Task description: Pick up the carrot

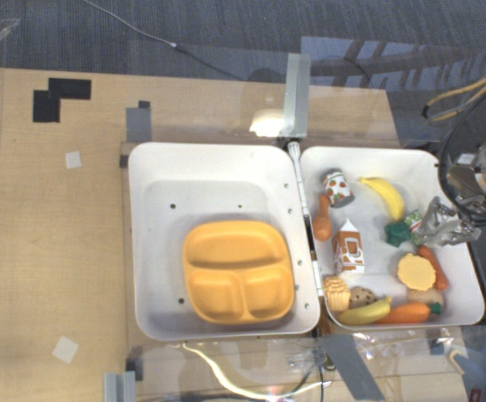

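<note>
The carrot (405,312), orange with a small green tip at its right end, lies along the front wall of the right bin (369,159). It touches a yellow banana-like piece (365,311) on its left. My gripper (444,224) hangs over the right side of that bin, well behind the carrot. It sits just right of a green broccoli-like toy (397,233) and above a red-orange stick (435,268). Nothing is visibly held.
The right bin also holds a yellow banana (384,195), a small can (337,188), a milk carton (348,248), a brown sausage (322,217), a yellow disc (416,271) and a cookie (361,296). A yellow divided tray (238,268) rests in the left bin (155,224).
</note>
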Motion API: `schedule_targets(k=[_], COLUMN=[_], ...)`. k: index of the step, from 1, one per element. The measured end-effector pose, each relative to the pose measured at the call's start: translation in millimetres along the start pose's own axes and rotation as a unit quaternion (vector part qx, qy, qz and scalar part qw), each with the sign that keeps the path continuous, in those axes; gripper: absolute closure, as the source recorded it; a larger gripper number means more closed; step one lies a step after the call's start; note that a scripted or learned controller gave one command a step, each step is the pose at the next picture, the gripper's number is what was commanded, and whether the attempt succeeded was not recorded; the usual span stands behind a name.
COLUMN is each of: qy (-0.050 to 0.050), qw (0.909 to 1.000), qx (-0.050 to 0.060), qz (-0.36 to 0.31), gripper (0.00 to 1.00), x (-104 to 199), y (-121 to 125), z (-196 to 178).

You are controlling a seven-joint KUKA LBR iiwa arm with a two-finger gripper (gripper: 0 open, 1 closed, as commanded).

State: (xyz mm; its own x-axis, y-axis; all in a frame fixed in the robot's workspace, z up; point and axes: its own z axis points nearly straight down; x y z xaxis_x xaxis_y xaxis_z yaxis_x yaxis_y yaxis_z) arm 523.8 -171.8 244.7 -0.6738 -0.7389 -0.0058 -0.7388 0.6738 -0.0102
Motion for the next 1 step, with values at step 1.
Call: schedule_targets(k=[1], qy=[-0.001], qw=[0.9986], qx=[-0.001], qz=[0.054], gripper=[1.00], x=[-34.6], y=[29.3], z=[-30.2])
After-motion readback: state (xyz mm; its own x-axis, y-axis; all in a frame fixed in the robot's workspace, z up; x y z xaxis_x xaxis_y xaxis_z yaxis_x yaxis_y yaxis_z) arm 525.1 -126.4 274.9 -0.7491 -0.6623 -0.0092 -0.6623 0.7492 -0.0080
